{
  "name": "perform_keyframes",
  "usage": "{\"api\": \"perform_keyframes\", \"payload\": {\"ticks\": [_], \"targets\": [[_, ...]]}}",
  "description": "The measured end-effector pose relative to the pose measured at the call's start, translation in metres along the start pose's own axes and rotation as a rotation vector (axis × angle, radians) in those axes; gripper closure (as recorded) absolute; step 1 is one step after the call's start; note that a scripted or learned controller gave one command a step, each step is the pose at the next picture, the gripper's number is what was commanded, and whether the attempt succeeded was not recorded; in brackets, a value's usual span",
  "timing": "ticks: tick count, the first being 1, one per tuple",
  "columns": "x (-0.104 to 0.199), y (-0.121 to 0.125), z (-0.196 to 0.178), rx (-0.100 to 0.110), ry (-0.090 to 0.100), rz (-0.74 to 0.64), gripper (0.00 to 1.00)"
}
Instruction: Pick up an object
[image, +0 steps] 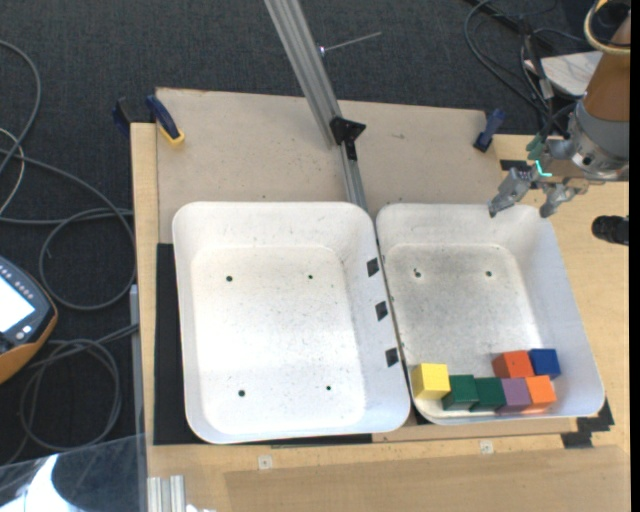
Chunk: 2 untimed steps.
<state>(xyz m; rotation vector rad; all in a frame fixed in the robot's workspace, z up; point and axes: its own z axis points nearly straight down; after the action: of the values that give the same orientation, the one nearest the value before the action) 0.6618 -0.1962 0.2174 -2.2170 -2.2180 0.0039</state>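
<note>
In the right bin's (560, 300) near corner huddle coloured blocks (490, 382); the left bin (200, 300) sits alongside. Above the far right rim, the pincer (524, 201) hangs spread, pinching nothing.

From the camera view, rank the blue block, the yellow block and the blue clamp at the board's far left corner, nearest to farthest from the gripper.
1. Blue block, right bin's near right corner, below the gripper.
2. Yellow block, left end of the row.
3. Blue clamp, far left corner.
</note>
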Motion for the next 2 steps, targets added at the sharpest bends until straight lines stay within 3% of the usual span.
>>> {"api": "perform_keyframes", "payload": {"ticks": [1,2], "targets": [[0.000,0.001,-0.004,-0.005,-0.003,-0.002,0.00],[0.002,0.008,0.042,-0.001,-0.001,-0.002,0.00]]}}
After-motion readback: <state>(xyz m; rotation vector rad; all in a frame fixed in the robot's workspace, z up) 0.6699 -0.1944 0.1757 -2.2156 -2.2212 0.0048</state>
